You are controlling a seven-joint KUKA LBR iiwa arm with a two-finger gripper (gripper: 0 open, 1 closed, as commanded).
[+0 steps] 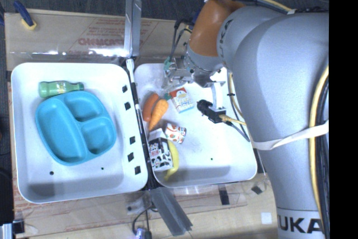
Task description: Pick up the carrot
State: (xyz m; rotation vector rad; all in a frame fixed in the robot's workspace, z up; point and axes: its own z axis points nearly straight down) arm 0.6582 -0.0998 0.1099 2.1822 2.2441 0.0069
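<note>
The orange carrot (158,113) lies in the right bin (224,165), close to its left wall, beside a second orange piece (149,105). My gripper (172,76) hangs over the bin's upper left part, just up and right of the carrot, its metal fingers pointing down. Nothing shows between them. A small gap separates it from the carrot's upper end.
A red-and-white carton (182,99) lies right by the gripper. A small printed cup (174,132), a black-and-white carton (160,155) and a banana (173,160) sit lower in the right bin. The left bin (33,182) holds a blue divided plate (75,126) and a green bottle (59,87).
</note>
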